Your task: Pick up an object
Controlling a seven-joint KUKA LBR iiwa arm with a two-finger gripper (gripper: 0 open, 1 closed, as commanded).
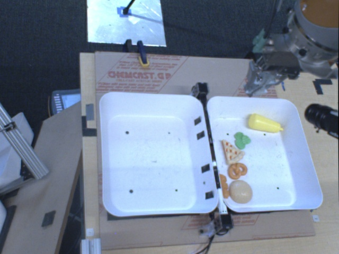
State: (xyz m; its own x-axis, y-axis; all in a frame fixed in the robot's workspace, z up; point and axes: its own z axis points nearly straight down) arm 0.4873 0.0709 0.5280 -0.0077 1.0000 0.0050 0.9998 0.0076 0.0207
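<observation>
Two bins: we see a left bin (148, 152) and a right bin (296, 163), white and shallow, side by side on a bench (159, 73), joined along a middle seam with dark clips.
Left bin: we make out bare white floor with a few small dark dots.
Right bin, left part: we count a green piece (242, 139), a wedge like a pizza slice (231, 152), an orange pretzel (238, 170), a pale round lump (240, 191) and an orange bit (223, 186) pressed against the seam wall, all close together in a column.
Right bin, far part: we see a yellow piece (263, 123) lying on its side near the back wall, apart from the column.
Pincer: we see the gripper (258, 84) above the bench just behind the back rim of the right bin; we cannot tell how its tips stand, as they blur into the metal around them, and we see nothing in them.
Objects and pincer: the yellow piece lies nearest, just in front of the gripper inside the rim; the column lies further toward us and slightly left.
Arm: the grey wrist with its orange band (318, 4) is cut off by the top right corner.
Hard to make out: a dark round thing (322, 118) at the right edge we cannot identify.
</observation>
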